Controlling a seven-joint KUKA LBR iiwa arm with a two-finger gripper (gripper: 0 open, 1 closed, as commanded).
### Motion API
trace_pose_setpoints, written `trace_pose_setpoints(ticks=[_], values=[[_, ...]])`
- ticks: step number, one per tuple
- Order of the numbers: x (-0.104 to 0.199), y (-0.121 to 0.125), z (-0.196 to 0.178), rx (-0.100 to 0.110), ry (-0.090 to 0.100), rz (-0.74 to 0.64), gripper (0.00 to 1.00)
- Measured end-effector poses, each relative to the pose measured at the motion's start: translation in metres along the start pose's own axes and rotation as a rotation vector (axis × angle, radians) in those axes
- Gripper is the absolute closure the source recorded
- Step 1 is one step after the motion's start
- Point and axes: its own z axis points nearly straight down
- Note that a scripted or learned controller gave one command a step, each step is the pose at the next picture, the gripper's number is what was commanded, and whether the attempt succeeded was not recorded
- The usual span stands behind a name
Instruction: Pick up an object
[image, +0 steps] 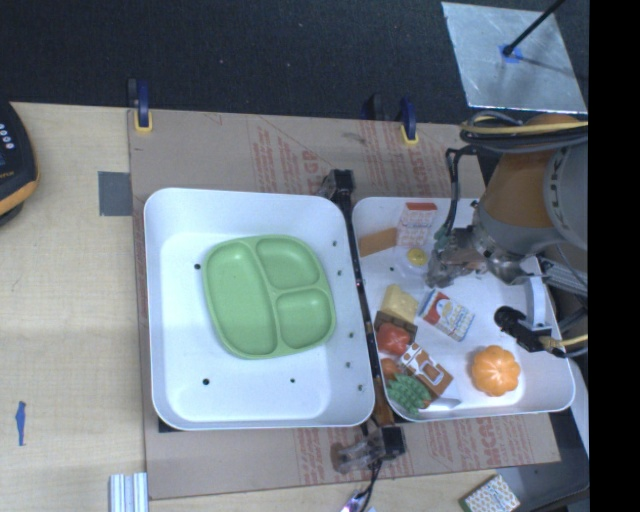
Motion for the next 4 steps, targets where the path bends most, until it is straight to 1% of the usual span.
trace_pose_setpoints(ticks=[1,2,3,4], values=[[0.000,0.000,0.001,0.001,0.000,-0.001,0.00],[0.008,0.064,0.014,-0.006,0.001,0.001,0.00],[0.017,0.062,0.014,0.000,0.002,0.002,0.00],[0.011,0.062,0.014,-0.003,0.001,0.003,0.00]])
